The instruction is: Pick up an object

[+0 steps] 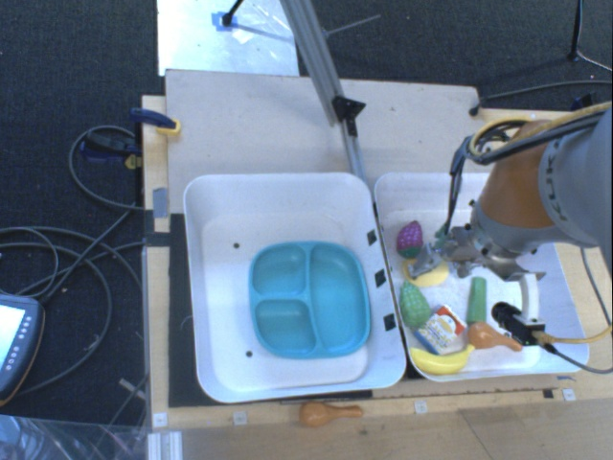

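The toy foods, among them a purple grape bunch (410, 237), a yellow banana (440, 360) and a green stick (476, 298), lie in the right bin (402, 188), where the hand (433, 257) hovers, its state untellable.

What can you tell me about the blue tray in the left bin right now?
The blue tray is a light turquoise divided plate, seemingly smooth plastic, with rounded corners and three compartments: two smaller ones on the camera view's left, one long one on its right. It lies flat on the floor of the left bin, slightly turned, towards the bin's near right part. Nothing shows inside its compartments. It rests on the bin floor, and nothing else touches it. The gripper is over in the right bin, well apart from it.
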Available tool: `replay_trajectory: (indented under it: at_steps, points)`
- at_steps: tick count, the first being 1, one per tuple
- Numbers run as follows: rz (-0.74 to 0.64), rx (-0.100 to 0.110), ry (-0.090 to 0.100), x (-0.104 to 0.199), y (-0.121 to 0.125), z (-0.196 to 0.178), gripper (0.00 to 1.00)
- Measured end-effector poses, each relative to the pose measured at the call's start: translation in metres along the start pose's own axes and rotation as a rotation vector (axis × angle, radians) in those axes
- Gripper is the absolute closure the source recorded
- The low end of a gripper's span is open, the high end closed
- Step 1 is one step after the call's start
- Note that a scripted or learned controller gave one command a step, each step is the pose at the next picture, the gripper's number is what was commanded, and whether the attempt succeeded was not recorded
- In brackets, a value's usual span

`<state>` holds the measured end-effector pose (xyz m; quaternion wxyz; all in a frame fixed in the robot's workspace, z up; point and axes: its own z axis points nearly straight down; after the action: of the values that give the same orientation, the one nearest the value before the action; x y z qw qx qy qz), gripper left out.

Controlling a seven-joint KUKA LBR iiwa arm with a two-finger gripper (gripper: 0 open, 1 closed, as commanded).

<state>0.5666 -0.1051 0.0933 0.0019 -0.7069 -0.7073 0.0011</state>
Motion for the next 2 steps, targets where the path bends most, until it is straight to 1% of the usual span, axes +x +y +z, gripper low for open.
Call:
replay_trajectory:
  at_steps: [1, 2]
  points:
    - [0.001, -0.007, -0.001, -0.001, 0.002, -0.014, 1.00]
    - [-0.003, -0.012, -0.003, -0.004, 0.002, -0.079, 1.00]
